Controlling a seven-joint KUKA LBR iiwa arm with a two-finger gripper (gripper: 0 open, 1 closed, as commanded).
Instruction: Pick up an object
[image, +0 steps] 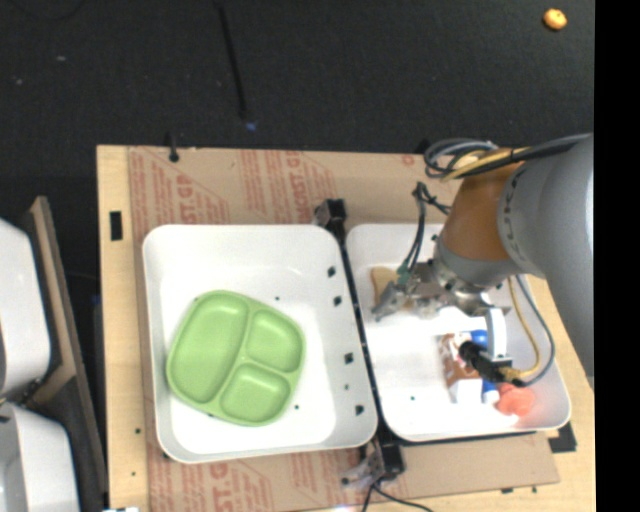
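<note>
**Gripper low in the right bin, nothing seen in its grasp**

The gripper (396, 300) hangs over the near-left part of the right bin (412, 375), close to the wall that it shares with the left bin (200, 262). The arm (535, 215) covers much of what lies under it. Whether the gripper is wide or narrow I cannot tell from this slant, and nothing shows held in it.

The likeliest thing to take is the small tan piece (383, 279), which lies just beside the gripper, on the side toward the top of the view. To do the step well, I judge that the gripper should be centred over that piece before it goes down, since a descent where it hangs now would probably meet bare bin floor. The dividing wall is near, so the approach wants to come straight down rather than sweep sideways (a nudge could push the piece into the corner).

Other choices lie well to the gripper's right, toward the bottom of the view. There is a brown scrap (456, 366) with a white bit (467, 391) just below it, and a pink lump (517, 402) beyond them near the bin's corner. They sit close together, so a clean grasp on one may be harder.

The left bin, across the wall from the gripper, holds a green divided plate (236, 357), lying flat and well apart from the gripper.
</note>
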